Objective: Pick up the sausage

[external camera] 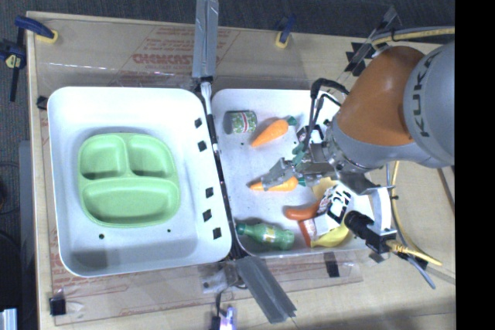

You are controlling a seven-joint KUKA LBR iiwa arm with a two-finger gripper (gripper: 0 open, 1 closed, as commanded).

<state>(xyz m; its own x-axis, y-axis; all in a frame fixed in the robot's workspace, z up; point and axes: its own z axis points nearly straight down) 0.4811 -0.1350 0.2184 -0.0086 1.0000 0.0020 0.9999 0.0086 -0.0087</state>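
Observation:
The sausage [300, 211], a short red-orange curved piece, lies in the right bin [255, 100] near its front right, just above a green bottle [265, 236]. My gripper [273, 175] reaches in from the right and hangs low over a small orange carrot-like piece [280, 185] in the middle of the bin. It sits up and to the left of the sausage, apart from it. The arm's orange band [379, 100] and grey wrist cover the bin's right side.
A green can [240, 121] and a larger carrot [269, 132] lie at the back of the right bin. A banana [334, 237] and a red-and-white packet [311, 228] crowd the front right corner. The left bin [62, 243] holds a green divided plate [128, 178].

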